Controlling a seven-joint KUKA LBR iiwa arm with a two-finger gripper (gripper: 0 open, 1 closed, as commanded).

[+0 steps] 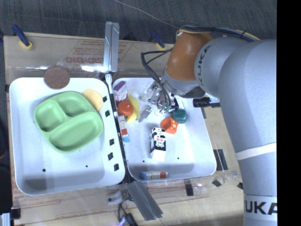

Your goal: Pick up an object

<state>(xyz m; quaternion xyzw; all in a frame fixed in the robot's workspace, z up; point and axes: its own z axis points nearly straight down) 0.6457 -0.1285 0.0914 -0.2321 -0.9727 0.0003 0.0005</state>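
My gripper (pixel 153 110) hangs low over the middle of the right bin (pixel 197 160), open, with bare bin floor between its fingers. A yellow banana (pixel 134 108) and a red ball (pixel 125 108) lie just left of it. An orange cup with a star (pixel 169 125) and a teal piece (pixel 179 115) sit just right of it and slightly nearer. A cow-patterned milk carton (pixel 158 141) lies nearer the front. A purple-and-white item (pixel 120 89) rests at the bin's back left corner.
The left bin (pixel 28 173) holds a green divided plate (pixel 69 120) and a yellow piece (pixel 93 98); a brown disc (pixel 57 77) sits on its back rim. A small tube (pixel 153 175) lies at the right bin's front wall. The arm's wrist (pixel 188 55) looms over the back right.
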